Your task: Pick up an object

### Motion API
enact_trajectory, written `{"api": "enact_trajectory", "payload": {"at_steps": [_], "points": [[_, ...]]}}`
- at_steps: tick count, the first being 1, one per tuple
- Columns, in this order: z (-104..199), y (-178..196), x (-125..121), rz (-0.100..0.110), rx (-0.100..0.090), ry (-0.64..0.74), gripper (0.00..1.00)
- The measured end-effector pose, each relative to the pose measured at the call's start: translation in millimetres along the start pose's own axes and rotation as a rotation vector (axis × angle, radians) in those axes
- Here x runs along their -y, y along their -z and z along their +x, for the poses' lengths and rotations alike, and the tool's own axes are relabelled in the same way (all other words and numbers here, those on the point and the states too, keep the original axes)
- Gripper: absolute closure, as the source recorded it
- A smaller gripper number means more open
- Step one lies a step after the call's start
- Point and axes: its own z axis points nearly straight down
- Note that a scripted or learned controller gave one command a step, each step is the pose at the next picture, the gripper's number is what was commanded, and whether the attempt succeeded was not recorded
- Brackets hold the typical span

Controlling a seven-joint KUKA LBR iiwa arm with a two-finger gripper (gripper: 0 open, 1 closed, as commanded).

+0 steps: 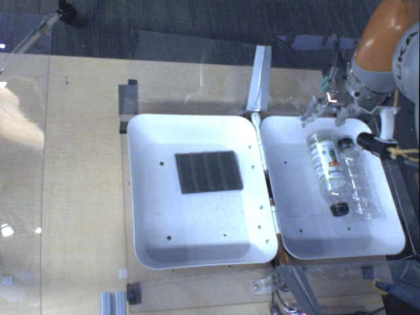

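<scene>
Clear plastic bottles (336, 172) are lying flat in the right bin (289, 235), while the gripper (331, 107) is hovering over its far rim, its grip impossible to judge.

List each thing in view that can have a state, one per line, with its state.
Labelled bottle: lying on its side in the right bin, black cap on.
Clear bottle: lying beside it, cap on.
Dark ridged pad: flat in the left bin.
Gripper: above the right bin's far edge, holding nothing visible.
</scene>
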Motion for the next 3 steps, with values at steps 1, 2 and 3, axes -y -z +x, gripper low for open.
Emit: {"api": "enact_trajectory", "payload": {"at_steps": [1, 2, 3], "points": [[-50.7, -115.6, 5.0, -0.005, 0.002, 0.019, 0.0], [-60.2, -114.4, 41.5, -0.008, -0.003, 0.212, 0.0], [-68.9, -41.5, -2.1, -0.004, 0.002, -0.219, 0.0]]}}
